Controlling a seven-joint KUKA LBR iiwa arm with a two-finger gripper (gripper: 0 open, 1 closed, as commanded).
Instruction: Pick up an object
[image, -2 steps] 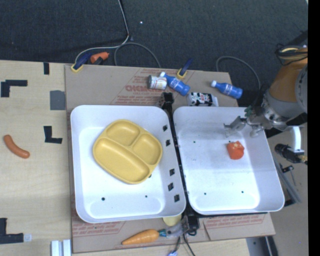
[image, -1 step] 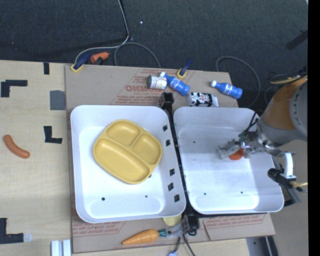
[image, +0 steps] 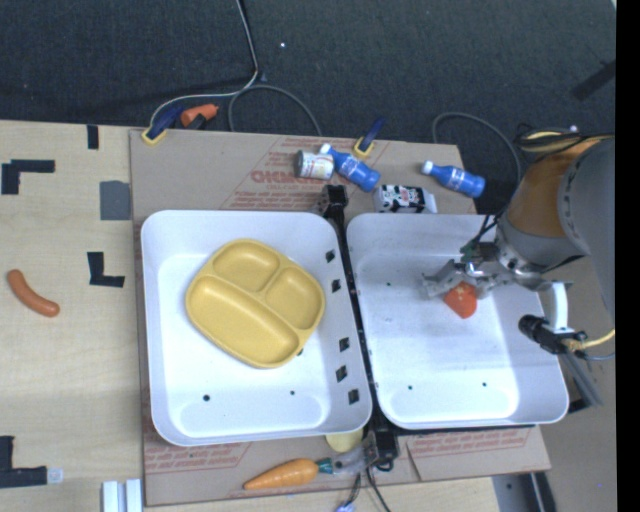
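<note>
A small red object (image: 462, 301) lies in the right white bin (image: 440, 400), in its upper right part. My gripper (image: 455, 281) hangs directly over it, touching or nearly touching its top edge, and the grey arm with its orange band (image: 548, 200) reaches in from the right. From this angle I cannot make out whether the red object is held. A yellow divided plate (image: 256, 301) lies in the left white bin (image: 240, 415).
A black divider with clips (image: 348, 330) runs between the bins. Behind the bins lie blue bottles (image: 356, 171) (image: 455, 180) and a small dark box (image: 405, 199). A toy carrot (image: 283, 474) lies by the front edge, and a sausage (image: 32, 293) at far left.
</note>
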